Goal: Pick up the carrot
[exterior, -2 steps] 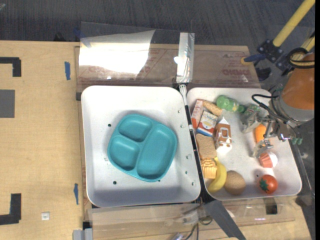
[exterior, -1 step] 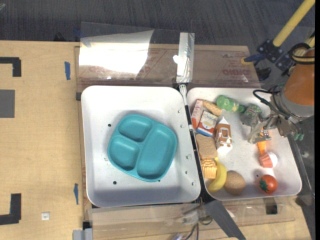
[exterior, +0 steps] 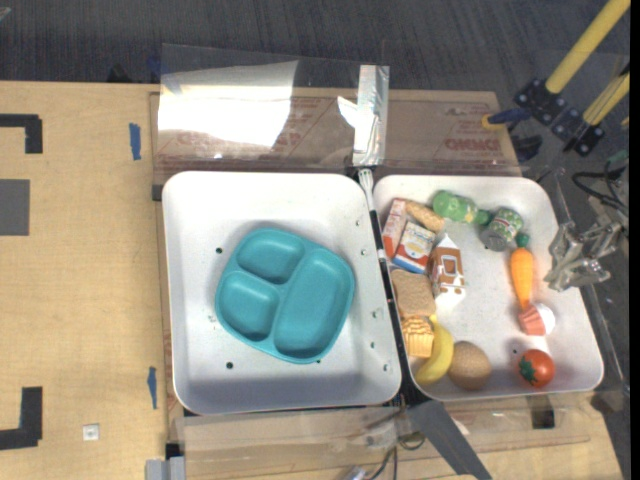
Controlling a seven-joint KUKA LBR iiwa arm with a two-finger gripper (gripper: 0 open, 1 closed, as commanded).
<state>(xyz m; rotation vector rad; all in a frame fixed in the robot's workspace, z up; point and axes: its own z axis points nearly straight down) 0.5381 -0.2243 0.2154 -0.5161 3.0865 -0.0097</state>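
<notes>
One tool (exterior: 578, 258) nr carrot (exterior: 522, 274), R bin edge.

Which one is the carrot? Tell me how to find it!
Look in the right white bin, the one full of play food, not the one with the teal plate. Go to its right side, just below the small can. The carrot is the long orange cone lying there, above a pink-and-white piece and a round red tomato.
</notes>
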